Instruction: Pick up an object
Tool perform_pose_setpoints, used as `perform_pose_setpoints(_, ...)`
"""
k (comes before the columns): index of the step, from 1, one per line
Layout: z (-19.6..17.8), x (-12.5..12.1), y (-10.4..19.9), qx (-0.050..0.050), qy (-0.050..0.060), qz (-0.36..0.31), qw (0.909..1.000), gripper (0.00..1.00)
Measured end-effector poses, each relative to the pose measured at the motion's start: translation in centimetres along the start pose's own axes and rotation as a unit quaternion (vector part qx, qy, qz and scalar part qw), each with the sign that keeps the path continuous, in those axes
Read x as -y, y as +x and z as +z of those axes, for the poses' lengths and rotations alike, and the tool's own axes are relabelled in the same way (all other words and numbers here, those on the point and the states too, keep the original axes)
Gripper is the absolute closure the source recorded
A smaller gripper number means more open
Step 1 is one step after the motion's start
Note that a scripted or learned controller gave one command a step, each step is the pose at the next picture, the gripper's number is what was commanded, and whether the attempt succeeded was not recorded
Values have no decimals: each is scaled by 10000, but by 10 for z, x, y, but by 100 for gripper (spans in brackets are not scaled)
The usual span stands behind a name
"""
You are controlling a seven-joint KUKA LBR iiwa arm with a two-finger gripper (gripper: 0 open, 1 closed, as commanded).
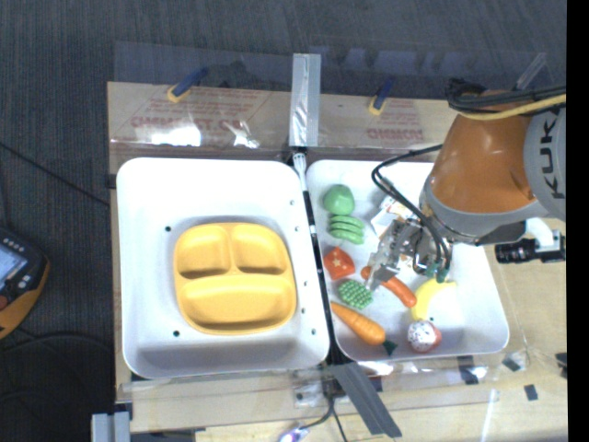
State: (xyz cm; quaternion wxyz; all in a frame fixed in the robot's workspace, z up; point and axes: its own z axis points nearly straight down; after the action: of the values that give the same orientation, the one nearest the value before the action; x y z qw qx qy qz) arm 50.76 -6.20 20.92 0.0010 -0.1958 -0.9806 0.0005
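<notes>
We see the pincer (379, 273) low in the right bin (479, 274), its metal fingers (385, 256) pointing down and to the left among the toy foods. We cannot tell whether they are spread or closed, and nothing is clearly between them. The tips sit just above a small green knobbly piece (355, 292), and right beside a short orange-red piece (398, 289) that lies slanted under the wrist.

Just left of the tips we find a red tomato-like piece (339, 262) near the bin's inner wall. Above it lies a green vegetable (340, 210), a round head with sliced segments below it. Below the pincer a long orange carrot (359, 323) lies slanted along the bin floor, its green end pointing to the lower right. To the right of that we see a yellow piece (433, 295) and a white and red rounded piece (423, 336) near the front wall.

The arm's orange band (483, 159) covers the upper right part of this bin, and black cables loop around it.

In the left bin (147, 247) a yellow divided tray (236, 276) rests in the middle, well apart from the pincer. Both bins sit side by side on the desk (138, 118).
</notes>
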Motion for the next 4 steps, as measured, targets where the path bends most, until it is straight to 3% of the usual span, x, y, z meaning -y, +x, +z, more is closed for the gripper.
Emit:
perform_pose_setpoints(2,-13,-2,-2,-27,18,-15,10000,100)
perform_pose_setpoints(3,28,-64,52,-15,2,-339,9994,100)
perform_pose_setpoints(4,-70,-108,-14,4,3,-754,9972,100)
